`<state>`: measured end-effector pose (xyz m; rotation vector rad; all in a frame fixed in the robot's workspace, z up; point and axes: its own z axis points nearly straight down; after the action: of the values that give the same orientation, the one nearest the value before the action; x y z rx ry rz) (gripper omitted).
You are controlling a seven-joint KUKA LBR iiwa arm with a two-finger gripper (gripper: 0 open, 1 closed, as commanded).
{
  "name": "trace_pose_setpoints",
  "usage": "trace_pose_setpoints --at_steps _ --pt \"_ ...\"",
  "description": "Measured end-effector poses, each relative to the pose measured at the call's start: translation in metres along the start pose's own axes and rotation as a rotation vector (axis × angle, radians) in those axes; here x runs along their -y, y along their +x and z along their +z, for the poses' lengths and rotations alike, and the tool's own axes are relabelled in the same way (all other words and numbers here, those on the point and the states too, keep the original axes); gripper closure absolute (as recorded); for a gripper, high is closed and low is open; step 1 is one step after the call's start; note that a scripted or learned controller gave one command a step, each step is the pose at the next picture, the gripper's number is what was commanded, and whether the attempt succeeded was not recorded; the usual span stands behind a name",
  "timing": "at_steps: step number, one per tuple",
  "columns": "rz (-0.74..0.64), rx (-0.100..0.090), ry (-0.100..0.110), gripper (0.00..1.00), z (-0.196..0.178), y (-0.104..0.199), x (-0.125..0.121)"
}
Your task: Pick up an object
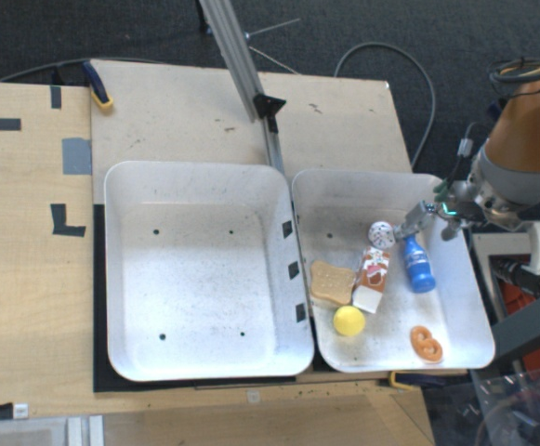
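The right bin holds several objects. A blue bottle lies near its right wall, beside a small white and red ball. Lower down are a red and white carton, a tan bread slice, a yellow ball and an orange pretzel. My gripper hangs at the bin's right side, just above the cap end of the blue bottle. Its fingers are spread apart and hold nothing.
The left bin sits beside the right one, their walls touching at the centre. A metal pole slants across the bench behind the bins. A cable loops on the dark floor at top right.
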<state>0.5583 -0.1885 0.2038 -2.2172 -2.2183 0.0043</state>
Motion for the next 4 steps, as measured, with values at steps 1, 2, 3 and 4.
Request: trace_pose_setpoints --at_steps 1,2,3,4 --pt "-0.001 0.001 -0.004 0.00 -0.002 0.000 -0.001" --pt "0.001 0.001 0.001 0.00 0.055 -0.006 0.007" --pt "-0.002 -0.003 -0.009 0.00 0.094 -0.006 -0.004" --pt "0.000 0.006 -0.026 0.00 0.094 -0.008 -0.008"
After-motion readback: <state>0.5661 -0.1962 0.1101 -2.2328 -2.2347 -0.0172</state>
